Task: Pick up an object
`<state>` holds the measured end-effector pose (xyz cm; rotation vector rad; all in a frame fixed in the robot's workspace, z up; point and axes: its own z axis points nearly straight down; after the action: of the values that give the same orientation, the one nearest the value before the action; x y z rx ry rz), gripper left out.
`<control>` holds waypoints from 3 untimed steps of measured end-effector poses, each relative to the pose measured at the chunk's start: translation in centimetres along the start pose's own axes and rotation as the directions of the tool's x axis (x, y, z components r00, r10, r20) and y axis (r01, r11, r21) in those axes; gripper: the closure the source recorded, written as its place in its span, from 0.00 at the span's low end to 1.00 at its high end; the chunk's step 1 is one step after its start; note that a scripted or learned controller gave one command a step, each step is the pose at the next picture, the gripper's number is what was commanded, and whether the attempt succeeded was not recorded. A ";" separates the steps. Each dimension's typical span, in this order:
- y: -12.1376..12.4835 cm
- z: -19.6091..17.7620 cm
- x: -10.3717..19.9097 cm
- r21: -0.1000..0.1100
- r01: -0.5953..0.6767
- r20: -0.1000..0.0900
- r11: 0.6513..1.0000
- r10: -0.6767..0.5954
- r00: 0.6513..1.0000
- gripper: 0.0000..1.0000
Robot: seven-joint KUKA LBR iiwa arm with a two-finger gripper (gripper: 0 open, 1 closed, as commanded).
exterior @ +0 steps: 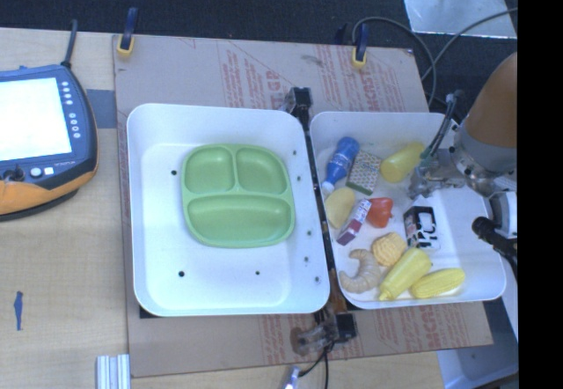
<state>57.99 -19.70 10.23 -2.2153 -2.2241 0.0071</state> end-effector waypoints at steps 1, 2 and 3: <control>0.0 0.0 0.0 0.000 0.001 0.000 1.000 -0.001 1.000 0.00; -3.9 -0.2 1.1 -0.001 0.001 -0.001 1.000 -0.001 1.000 0.00; -1.9 1.1 -1.5 -0.003 -0.003 -0.001 1.000 0.002 1.000 0.00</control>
<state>56.14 -21.17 9.19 -2.2190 -2.2222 0.0023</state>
